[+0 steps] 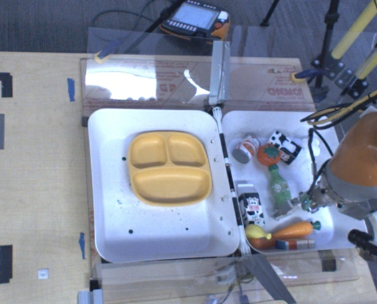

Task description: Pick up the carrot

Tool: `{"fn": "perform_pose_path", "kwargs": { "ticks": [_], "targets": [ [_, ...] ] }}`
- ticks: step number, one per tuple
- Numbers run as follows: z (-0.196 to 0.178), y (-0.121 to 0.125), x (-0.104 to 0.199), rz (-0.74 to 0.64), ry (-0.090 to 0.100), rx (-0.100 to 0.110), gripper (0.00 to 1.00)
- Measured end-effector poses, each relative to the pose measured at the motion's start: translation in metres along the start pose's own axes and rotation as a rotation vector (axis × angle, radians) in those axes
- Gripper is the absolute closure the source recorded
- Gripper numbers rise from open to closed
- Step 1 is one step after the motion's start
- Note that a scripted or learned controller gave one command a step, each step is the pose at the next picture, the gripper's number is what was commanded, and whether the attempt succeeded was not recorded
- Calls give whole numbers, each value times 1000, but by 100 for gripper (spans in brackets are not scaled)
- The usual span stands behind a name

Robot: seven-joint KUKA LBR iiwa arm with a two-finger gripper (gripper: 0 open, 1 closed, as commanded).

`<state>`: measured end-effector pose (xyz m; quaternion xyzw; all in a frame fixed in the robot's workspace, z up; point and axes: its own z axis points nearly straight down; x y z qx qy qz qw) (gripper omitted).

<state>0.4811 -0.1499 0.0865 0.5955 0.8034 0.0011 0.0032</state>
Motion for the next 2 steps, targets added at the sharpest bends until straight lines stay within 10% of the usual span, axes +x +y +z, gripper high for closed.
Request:
{"fn": "perform_pose_path", "kwargs": {
  "ticks": [1, 2],
  "targets": [
    [-10, 1, 0, 0, -4, -4, 100],
    [-11, 1, 0, 0, -4, -4, 0]
  ]
}}
